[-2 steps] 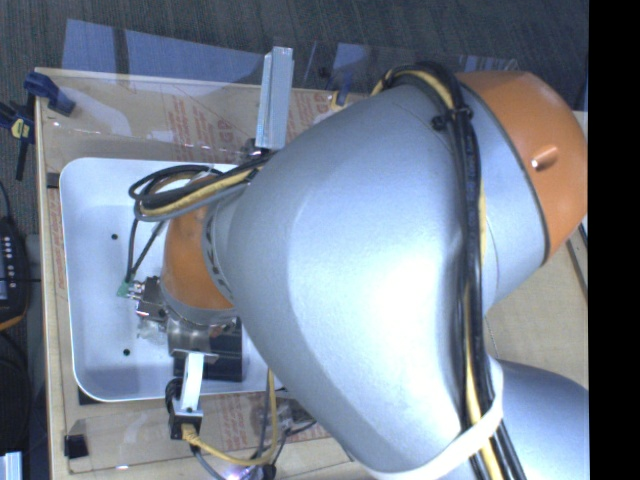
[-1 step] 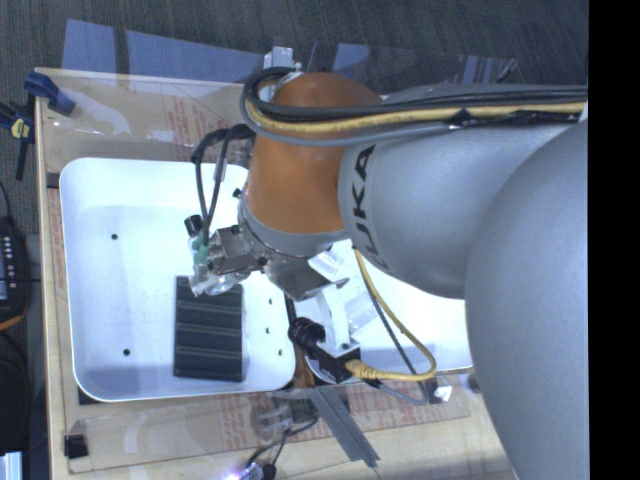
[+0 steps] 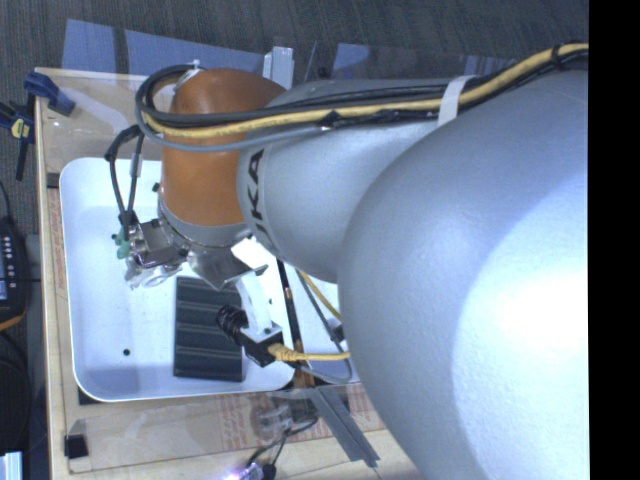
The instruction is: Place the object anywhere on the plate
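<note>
Lying flat, dark ribbed block (image 3: 209, 330), long axis near-vertical

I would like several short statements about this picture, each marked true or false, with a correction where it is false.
1. The grey arm with an orange band reaches over the shallow white bin. True.
2. A dark ribbed rectangular block lies in the white bin. True.
3. The ribbed block is bright red. False: it is dark grey to black.
4. A yellow and black cable runs along the top of the arm. True.
5. The bin stands on a green cloth. False: it stands on a pale wooden bench.
</note>
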You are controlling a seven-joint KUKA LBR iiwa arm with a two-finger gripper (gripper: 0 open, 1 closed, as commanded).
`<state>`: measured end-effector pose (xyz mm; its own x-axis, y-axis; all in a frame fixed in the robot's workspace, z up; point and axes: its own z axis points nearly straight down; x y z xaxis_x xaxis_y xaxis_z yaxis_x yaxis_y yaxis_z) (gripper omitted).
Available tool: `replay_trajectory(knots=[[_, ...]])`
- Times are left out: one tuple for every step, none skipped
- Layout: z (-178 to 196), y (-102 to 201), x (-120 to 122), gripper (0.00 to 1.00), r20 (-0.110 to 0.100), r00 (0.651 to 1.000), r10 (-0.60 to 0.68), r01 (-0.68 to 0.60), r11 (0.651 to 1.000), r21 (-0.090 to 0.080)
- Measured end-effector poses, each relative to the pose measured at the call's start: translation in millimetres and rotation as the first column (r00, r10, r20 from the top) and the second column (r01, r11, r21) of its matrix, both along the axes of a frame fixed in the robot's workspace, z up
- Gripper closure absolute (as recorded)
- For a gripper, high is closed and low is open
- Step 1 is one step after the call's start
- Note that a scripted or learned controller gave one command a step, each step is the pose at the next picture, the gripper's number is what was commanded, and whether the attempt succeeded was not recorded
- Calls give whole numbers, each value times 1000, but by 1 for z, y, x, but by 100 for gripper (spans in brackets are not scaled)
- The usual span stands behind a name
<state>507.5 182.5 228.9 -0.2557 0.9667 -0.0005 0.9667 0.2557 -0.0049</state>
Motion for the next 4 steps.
replay_trajectory(knots=[[2,-28,52,100,-1,999,-46,46,999,1],[-65,-51,136,100,1,955,-297,297,955,-1],[-140,-7,145,100,-10,950,312,-312,950,6],[-138,8,100,100,-3,1000,-8,8,1000,1]])
